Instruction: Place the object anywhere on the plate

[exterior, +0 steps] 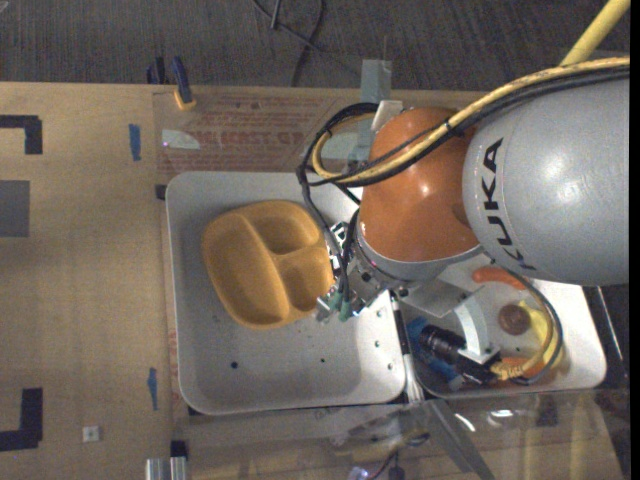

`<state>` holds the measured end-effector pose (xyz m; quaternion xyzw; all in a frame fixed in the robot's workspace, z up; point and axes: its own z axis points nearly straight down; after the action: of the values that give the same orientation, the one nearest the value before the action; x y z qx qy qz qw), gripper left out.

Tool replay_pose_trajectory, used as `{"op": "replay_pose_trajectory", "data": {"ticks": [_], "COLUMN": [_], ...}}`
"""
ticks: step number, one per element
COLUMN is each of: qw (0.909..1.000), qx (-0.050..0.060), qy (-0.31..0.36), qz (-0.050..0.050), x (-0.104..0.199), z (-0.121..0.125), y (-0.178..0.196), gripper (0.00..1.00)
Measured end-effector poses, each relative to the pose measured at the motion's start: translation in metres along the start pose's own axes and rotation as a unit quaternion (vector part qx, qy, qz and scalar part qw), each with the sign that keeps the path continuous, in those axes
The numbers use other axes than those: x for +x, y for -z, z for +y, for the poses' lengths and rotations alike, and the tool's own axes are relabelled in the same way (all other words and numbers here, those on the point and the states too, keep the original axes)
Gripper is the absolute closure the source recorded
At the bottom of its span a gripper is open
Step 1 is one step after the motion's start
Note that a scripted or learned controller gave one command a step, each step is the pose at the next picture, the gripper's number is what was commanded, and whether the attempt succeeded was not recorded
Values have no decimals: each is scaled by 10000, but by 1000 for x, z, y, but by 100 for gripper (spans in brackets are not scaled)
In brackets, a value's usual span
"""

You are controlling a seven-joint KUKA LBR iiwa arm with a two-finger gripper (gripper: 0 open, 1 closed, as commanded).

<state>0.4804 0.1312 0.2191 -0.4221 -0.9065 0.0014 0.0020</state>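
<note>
- The yellow divided plate [265,263] lies in the left white bin [270,368], centre-left of the frame, on the wooden surface [80,268]. Its visible compartments hold nothing.
- The pincer [338,306] sits at the plate's lower-right rim, under the arm's orange band [415,193]. I cannot tell whether it is wide, narrow or holding anything.
- Which object is meant is unclear. Small items, among them a brown disc [514,318], lie in the right bin [590,363] at lower right.
- Judged step: the placing approach, or its release.
- If something is held, the next move calls for shifting left over a compartment, then letting go.
</note>
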Motion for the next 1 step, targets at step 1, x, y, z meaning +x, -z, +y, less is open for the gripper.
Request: {"op": "replay_pose_trajectory", "data": {"ticks": [1], "qw": [10000], "qx": [6], "qy": [67], "qz": [-1], "x": [60], "z": [49], "y": [-57], "gripper": [100]}}
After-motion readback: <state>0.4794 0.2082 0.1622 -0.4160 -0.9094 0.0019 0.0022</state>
